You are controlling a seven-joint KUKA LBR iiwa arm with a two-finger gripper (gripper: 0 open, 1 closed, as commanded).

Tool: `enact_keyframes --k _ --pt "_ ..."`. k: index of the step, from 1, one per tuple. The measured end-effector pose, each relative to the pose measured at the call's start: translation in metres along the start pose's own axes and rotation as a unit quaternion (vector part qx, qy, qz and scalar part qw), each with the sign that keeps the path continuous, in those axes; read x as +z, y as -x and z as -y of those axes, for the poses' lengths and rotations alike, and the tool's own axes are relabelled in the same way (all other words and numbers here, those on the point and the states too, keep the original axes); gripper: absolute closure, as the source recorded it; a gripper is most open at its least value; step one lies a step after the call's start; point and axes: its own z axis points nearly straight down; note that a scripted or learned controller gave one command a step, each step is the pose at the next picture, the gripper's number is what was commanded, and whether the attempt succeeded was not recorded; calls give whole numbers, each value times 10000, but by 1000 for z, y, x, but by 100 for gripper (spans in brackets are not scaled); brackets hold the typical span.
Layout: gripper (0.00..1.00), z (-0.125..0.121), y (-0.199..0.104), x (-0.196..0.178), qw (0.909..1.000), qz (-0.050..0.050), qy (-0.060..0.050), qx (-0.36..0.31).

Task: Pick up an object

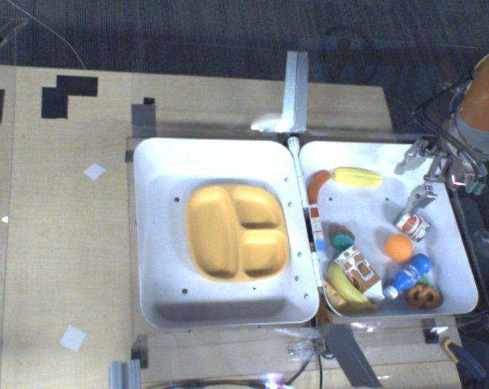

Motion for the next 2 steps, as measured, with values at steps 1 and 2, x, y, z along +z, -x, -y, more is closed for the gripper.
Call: enact_keyframes --k 1,2 --pt "0 -6 38 69 9950 12 -2 1002" --pt "100 -8 42 54 9953 76 0 966"
